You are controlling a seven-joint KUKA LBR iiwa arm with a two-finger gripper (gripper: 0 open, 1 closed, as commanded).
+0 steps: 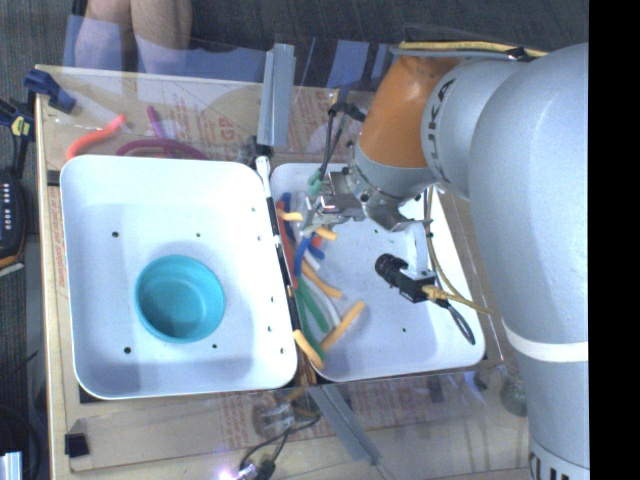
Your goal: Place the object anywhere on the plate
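A round blue plate (180, 298) lies in the left white bin (100, 208), towards its front. Several thin sticks are crowded along the left wall of the right bin (440, 338): an orange one (343, 323), another orange one (320, 283), a green one (312, 313) and a blue one (305, 258). My gripper (320, 210) hangs low over the back left corner of the right bin, right above the upper end of that pile. The wrist body hides what lies directly under it.
A black plug on a yellow cable (400, 276) hangs over the middle of the right bin. The bins' shared wall (280, 268) runs between plate and sticks. A pink hose (160, 150) and an orange clip (95, 136) lie behind the left bin.
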